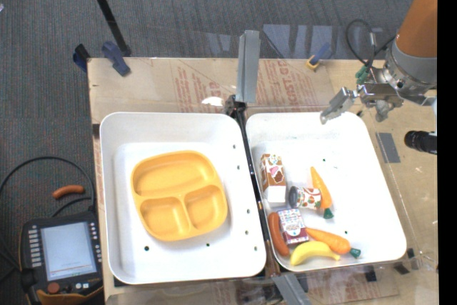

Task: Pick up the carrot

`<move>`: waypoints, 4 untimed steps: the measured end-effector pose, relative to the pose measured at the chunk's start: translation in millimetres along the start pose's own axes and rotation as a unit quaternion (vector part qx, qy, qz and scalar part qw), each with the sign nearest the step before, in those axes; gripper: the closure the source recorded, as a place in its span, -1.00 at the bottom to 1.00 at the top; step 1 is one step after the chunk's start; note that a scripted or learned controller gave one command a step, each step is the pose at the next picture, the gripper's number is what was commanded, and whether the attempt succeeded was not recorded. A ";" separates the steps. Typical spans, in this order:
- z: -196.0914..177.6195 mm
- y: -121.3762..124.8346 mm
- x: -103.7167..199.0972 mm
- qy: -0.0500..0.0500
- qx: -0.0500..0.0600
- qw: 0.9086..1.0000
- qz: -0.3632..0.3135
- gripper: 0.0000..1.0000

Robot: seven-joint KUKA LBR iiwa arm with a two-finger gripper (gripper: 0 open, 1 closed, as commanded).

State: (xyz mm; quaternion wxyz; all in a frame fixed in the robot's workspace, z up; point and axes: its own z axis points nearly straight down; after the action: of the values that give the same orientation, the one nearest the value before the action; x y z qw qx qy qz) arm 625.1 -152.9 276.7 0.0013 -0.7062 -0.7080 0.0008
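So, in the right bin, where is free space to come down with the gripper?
In the right bin, the bare floor lies along the far wall and the right side, beside the upper carrot. The near left corner is crowded: small cartons, sausage, banana and lower carrot lie close together.

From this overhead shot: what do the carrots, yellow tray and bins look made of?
Upright carrot and lower carrot: likely moulded plastic toys, going by the uniform orange, slight sheen and solid green caps. Yellow tray: probably smooth plastic, with rounded moulded compartments and a soft gloss. Bins: apparently white plastic, matte, with rounded corners. None is certain from this view.
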 end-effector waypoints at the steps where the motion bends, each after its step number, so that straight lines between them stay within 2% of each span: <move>1: 119.3 -78.8 17.8 0.001 0.002 1.000 -0.027 -1.00; 2: 191.5 -48.5 1.1 0.001 0.001 1.000 -0.027 -1.00; 3: 166.5 -48.9 -20.1 0.000 0.001 0.983 0.186 -1.00; 4: 191.8 -97.7 -9.1 0.001 0.002 0.983 0.185 -1.00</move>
State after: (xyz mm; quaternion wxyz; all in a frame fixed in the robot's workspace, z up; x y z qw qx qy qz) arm 526.8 -162.1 85.2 0.0030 -0.8248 -0.5654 0.0014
